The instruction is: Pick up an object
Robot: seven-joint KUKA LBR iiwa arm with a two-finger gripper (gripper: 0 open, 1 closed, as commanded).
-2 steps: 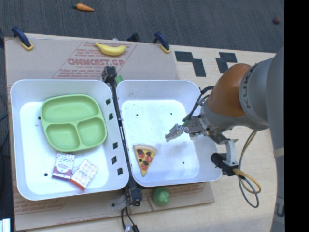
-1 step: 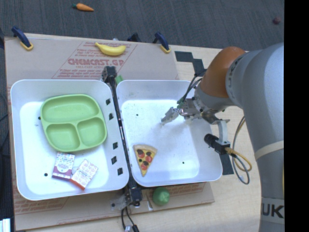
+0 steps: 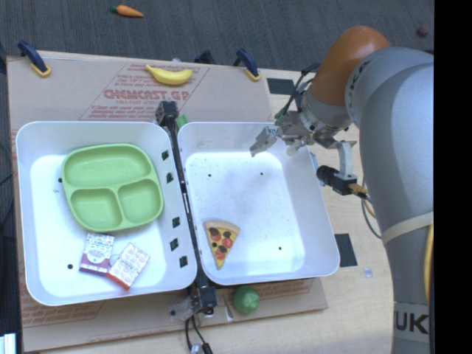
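My claw point(image 3: 259, 144) hangs at the right bin's point(image 3: 313, 205) twelve o'clock rim; I cannot tell its opening, and I see nothing in it. The pizza slice point(image 3: 220, 241) lies flat toward six o'clock, probably the easiest pick.

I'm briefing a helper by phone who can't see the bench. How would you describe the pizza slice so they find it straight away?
Look at the right white bin of the two side by side. The toy pizza slice lies flat on its floor near the front left corner, close to the divider between the bins. It is a small triangle with a tan crust and red topping dotted with dark spots, unlike the green ball just outside the front rim.
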